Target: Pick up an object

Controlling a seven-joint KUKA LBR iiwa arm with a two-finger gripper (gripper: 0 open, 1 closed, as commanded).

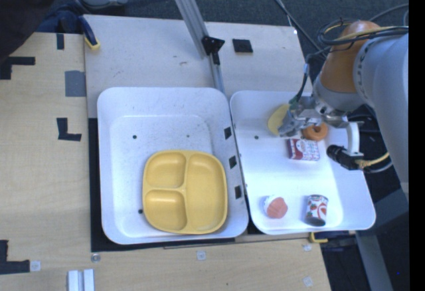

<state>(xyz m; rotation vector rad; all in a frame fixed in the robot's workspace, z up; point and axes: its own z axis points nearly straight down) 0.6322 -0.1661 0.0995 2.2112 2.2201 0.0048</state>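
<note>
1. Grey robot arm (372,77) with an orange band is seen reaching in from the right over the right-hand shallow white bin (255,180).
2. Its gripper (297,120) is lowered at the bin's far end, beside a yellow rounded object (276,121) and a small orange ring-shaped object (315,131); whether its fingers are spread or pressed together cannot be told.
3. A red-and-white packet (303,149) is placed just in front, a red-and-white lump (273,206) and a red-and-white can (316,209) nearer the front rim.
4. A yellow divided plastic plate (184,191) is held in the left-hand white bin (119,117).

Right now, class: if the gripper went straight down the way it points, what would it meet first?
Probably the small orange object just beneath the gripper, beside the yellow item in the right bin; depth is unclear.
</note>
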